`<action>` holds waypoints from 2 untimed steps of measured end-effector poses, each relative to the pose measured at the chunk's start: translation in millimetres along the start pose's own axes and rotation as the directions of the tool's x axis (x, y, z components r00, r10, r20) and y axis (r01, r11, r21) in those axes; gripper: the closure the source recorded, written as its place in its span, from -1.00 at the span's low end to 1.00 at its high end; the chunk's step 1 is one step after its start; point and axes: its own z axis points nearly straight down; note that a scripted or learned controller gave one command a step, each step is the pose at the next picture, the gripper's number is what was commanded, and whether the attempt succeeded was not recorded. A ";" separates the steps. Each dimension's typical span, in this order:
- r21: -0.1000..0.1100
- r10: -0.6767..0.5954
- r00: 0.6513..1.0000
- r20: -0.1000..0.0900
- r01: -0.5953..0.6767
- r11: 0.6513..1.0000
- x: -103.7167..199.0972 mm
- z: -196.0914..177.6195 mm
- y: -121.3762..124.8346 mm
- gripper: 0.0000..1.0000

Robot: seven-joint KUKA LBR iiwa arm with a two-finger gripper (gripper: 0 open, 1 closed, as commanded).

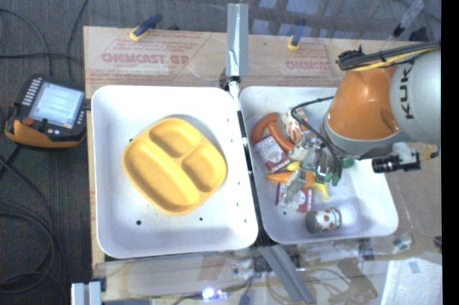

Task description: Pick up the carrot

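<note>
Right bin point(373, 219): carrot point(281, 178) just left of claw point(310, 169).

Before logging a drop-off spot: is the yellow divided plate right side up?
Right side up: the yellow plate in the left bin shows three hollow compartments facing the camera.

Your bench point(143, 52), a brown board with red lettering, carries two white bins side by side: the left bin point(107, 224) and the right bin point(376, 214), touching.

tray point(176, 164) — in left bin point(107, 224)
</note>
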 end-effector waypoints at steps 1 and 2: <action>-0.006 0.002 1.000 0.007 -0.002 1.000 -3.5 -12.3 1.7 1.00; 0.009 0.194 0.981 -0.009 -0.194 0.981 35.9 -88.0 45.9 1.00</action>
